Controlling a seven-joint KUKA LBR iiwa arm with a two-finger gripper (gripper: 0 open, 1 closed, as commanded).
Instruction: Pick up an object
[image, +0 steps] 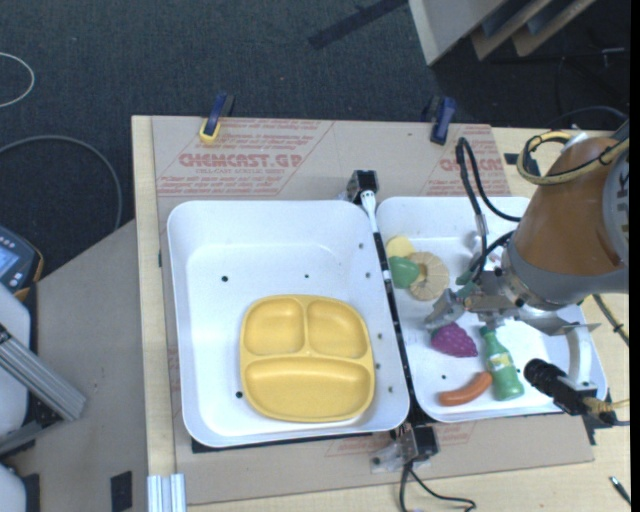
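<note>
My gripper (462, 320) hangs low in the right bin (560, 405), under the orange-banded wrist. It stands open just above a purple bunch of grapes (455, 341), and nothing shows between its fingers. A green bottle (501, 366) lies right of the grapes, its top close under the gripper. An orange sausage-like piece (465, 391) lies in front of them. Further left sit a tan round cookie (430, 275) and a green and yellow toy (403, 262), both apart from the gripper.
The left bin (200, 250) holds a yellow divided plate (305, 356). A black divider rail (385, 290) runs between the bins. Black cables (472, 190) trail over the right bin's back rim. The arm's body covers the right bin's far right side.
</note>
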